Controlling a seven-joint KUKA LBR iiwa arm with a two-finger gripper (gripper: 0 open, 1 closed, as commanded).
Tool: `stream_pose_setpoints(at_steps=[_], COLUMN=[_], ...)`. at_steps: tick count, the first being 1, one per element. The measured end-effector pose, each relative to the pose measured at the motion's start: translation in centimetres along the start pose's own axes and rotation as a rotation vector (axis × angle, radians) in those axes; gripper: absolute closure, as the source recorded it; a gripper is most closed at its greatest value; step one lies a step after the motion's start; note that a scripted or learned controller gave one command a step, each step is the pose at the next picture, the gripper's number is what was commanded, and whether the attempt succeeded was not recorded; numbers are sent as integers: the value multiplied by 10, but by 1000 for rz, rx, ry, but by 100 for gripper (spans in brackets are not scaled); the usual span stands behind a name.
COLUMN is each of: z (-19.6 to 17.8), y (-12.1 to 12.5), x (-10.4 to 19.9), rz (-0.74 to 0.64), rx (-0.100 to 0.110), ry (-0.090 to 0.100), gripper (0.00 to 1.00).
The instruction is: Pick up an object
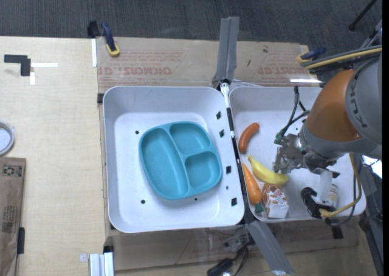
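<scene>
In the camera view the arm (331, 113) reaches in from the right and hangs over the right bin (267, 113). The gripper (284, 160) is low, just above the right end of the banana (264, 173), perhaps touching it. Whether it is spread or pressed together I cannot tell, because the wrist covers it from above. Nothing is seen pinched in it.

The banana lies near the middle of the right bin, its left tip close to the carrot (251, 185), which lies along the bin's left wall. A sausage (248, 137) lies further back, apart from both. A small carton (276, 202) stands at the front, just beside the carrot and just below the banana. The left bin (121, 147) holds a blue tray (179, 159) with three compartments.

I judge that the step in hand is the reach onto the banana. To do it well, the gripper should close across the narrow width of the banana, not along it. It should also grip nearer the middle than the end, because the curved skin may slip out. It should go straight down, so that the carton and carrot are not pushed, and then lift slowly.

Hard to make out are the contact between gripper and banana, the banana's right end under the gripper, and the print on the carton. The arm is cut off at the right edge
</scene>
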State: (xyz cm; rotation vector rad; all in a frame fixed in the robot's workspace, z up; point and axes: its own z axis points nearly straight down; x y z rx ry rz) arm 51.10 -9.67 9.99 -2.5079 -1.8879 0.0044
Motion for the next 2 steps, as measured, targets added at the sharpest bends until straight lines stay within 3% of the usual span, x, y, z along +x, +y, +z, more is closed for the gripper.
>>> stream_pose_setpoints(at_steps=[1,2], z=[-91,-98], y=[-65,-64], x=[103,102], rz=[41,42], rx=[-1,1], ry=[-1,-3], gripper=[100,100])
